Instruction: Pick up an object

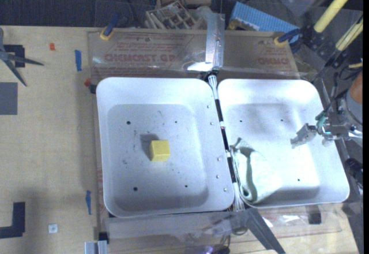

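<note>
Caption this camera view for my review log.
Gripper over right bin; yellow block in left bin.

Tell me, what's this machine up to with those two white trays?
A robot arm reaches in from the right, and its gripper hangs over the right bin. Nothing can be seen between its fingers. A limp greenish and white item lies at that bin's left edge, apart from the gripper. A yellow block sits alone in the left bin. The job is to pick something up, and nothing is picked up yet.

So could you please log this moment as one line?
hand above right bin | yellow block in left bin | nothing held
</note>
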`<action>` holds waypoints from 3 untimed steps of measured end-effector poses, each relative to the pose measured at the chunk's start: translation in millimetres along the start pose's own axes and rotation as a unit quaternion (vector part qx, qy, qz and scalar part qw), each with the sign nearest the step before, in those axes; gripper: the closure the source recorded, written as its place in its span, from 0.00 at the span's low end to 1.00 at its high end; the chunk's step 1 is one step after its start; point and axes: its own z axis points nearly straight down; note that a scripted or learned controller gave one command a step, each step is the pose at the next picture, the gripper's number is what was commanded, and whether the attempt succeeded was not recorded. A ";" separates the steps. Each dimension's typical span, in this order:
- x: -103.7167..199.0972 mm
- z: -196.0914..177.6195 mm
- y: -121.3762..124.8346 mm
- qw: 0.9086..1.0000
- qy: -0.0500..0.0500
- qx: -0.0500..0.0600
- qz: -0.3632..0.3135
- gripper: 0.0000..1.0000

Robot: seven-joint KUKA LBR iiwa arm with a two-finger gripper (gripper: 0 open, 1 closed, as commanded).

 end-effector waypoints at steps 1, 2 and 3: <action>-29.4 0.1 -7.1 0.977 0.000 -0.001 -0.211 0.00; -30.8 -10.6 -6.1 0.978 -0.002 -0.003 -0.210 1.00; -35.3 -81.9 20.0 0.944 -0.004 -0.004 -0.330 1.00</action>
